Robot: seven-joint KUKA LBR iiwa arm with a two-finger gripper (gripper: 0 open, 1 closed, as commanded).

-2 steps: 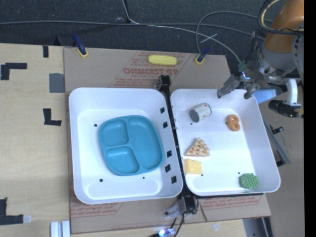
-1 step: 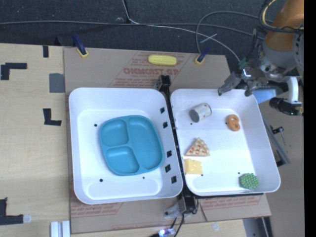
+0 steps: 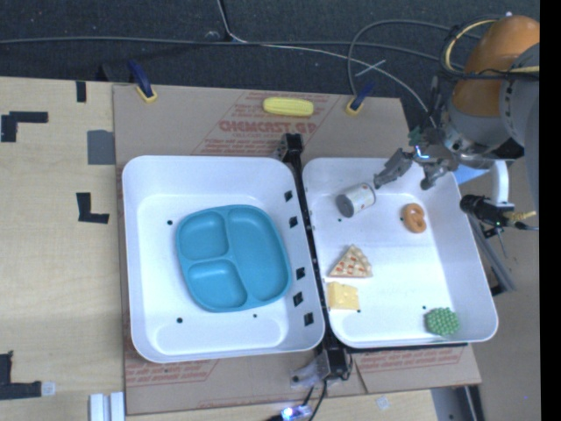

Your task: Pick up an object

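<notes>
Nearest the lens, at the lower edge of the right bin [image 3: 478,274], lies a green, knobbly ball [image 3: 442,322] in the near right corner. Further left, close to the divider between the bins, a pale yellow cheese block [image 3: 344,296] sits just below a triangular pizza slice [image 3: 351,263]; the two lie just beside each other, though whether they touch cannot be told. An orange, ring-like doughnut [image 3: 414,217] rests toward the right wall, well apart from the slice. A small grey can [image 3: 356,200] lies on its side in the far left part of the same bin.

Left bin [image 3: 149,235]: a blue compartment plate [image 3: 232,257] lies flat at its centre, tilted slightly against the bin's edges.

Behind the bins, a yellow banana-like piece [image 3: 287,106] lies on the brown cardboard sheet [image 3: 219,125] that covers the table [image 3: 53,235].

Arm [image 3: 491,68]: it enters from the right, its tool [image 3: 412,169] hanging over the far edge of the right bin with two dark fingers [image 3: 391,169] spread wide and nothing between them. The can lies near the left finger but apart from it.
</notes>
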